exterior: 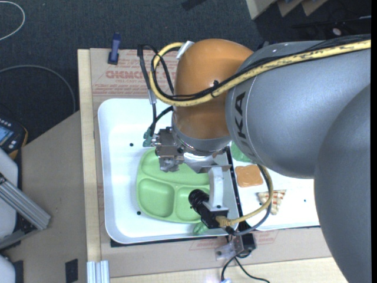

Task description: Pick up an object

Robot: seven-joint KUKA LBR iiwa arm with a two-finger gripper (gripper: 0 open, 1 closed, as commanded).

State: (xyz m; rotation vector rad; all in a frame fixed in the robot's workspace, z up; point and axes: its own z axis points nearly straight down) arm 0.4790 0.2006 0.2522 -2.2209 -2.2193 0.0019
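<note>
On the left, the left bin [112, 175] lay bare along its rim, white and shallow. Inside it sat a green divided tray [162, 194], nearer the near edge, two of its hollows plain to see and both looking bare. That tray looked the likeliest thing to be picked. Over it, there was the arm [283, 93], grey with its orange band [203, 84] bulging right above the wrist, reaching in from the right and hanging low over the tray's far part. The gripper [168, 158] sat somewhere under that wrist, close above the green, but the wrist hid its tip, so I could not tell how it stood, nor whether it touched the tray. Further right, past the divider, an orange flat piece [250, 175] lay in the right bin [294, 220], with a small striped piece [275, 199] just nearer.

By my reading, the step in hand was the descent onto the tray, the grasp not yet shown. The next move would call for a bite on a wall or rim of the tray, since a flat floor gives nothing to pinch, then a straight lift.
</note>
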